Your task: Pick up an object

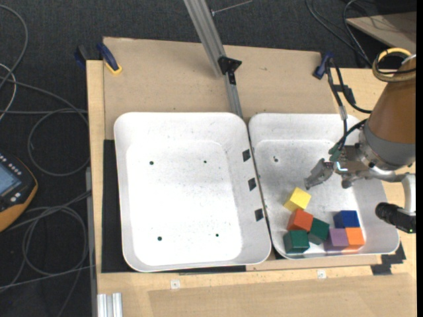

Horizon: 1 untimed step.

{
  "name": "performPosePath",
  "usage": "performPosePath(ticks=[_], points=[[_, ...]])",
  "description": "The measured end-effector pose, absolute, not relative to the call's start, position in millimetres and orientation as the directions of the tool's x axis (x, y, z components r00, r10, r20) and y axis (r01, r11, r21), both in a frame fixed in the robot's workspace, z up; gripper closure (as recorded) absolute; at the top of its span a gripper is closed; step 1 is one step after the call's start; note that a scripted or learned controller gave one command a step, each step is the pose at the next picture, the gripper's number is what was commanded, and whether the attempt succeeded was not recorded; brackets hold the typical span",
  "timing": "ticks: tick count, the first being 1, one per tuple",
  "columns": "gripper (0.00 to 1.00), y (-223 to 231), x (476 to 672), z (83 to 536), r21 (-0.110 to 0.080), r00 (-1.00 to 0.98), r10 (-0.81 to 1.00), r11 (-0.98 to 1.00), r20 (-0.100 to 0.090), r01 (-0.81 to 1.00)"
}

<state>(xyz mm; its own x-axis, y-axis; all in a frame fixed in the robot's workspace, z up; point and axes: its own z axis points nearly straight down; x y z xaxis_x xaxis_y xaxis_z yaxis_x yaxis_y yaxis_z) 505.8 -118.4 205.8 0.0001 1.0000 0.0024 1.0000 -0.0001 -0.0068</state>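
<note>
Several small blocks lie in the front part of the right bin (277,137): a yellow block (299,199), a red block (302,219), a green block (320,230), a dark green block (297,242), a blue block (346,218), a purple block (338,238) and an orange block (355,236). My gripper (332,177) hangs over the middle of the right bin, just behind and to the right of the yellow block. Its fingers are spread open, and nothing sits between them.
The left bin (178,190) sits beside the right one, with a row of black clips (251,183) along the shared edge. A slanted metal pole (211,38) rises from behind the bins. Cables (344,98) run along the back right.
</note>
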Motion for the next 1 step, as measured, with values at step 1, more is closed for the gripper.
performPosePath(ticks=[1], points=[[0.0,-118.5,506.9,208.0,-0.001,-0.001,1.0,0.001,0.001,1.0]])
